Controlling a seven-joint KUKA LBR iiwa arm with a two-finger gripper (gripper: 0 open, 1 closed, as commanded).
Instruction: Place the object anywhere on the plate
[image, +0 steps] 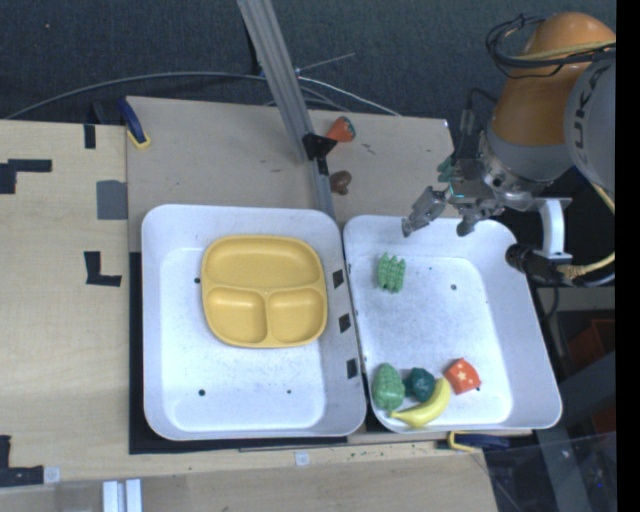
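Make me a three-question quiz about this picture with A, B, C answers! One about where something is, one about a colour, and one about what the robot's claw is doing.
1. Where is the yellow plate?
A. left bin
B. right bin
C. bare bench

2. What colour is the lone bumpy toy near the right bin's top?
A. red
B. green
C. blue

3. What is the gripper doing?
A. holding the banana
B. pressing on the plate
C. open, holding nothing

Answers: 1 A, the plate lies in the left bin. 2 B, it is green. 3 C, its fingers are spread above the right bin's top edge with nothing between them.
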